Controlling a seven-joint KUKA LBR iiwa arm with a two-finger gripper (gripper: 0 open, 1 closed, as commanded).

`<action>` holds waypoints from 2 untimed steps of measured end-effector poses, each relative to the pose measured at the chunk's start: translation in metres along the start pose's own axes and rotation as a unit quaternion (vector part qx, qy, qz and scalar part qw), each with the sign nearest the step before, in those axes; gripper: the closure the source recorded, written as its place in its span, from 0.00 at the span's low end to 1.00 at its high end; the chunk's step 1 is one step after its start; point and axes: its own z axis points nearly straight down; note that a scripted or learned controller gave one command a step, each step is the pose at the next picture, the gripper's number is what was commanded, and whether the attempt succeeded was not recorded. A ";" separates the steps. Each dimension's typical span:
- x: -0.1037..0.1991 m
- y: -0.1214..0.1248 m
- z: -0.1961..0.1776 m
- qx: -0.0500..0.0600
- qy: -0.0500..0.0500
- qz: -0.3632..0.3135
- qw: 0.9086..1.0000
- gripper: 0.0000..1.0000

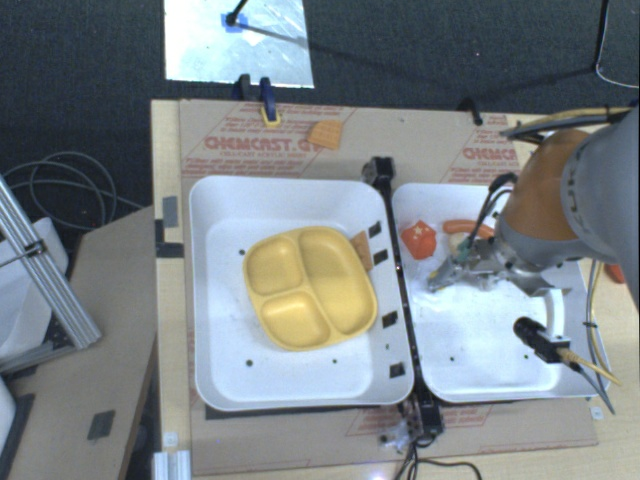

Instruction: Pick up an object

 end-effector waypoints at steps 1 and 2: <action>0.010 0.032 -0.001 -0.001 -0.001 0.000 1.000 0.00; 0.020 -0.033 -0.271 -0.004 -0.001 0.000 1.000 0.00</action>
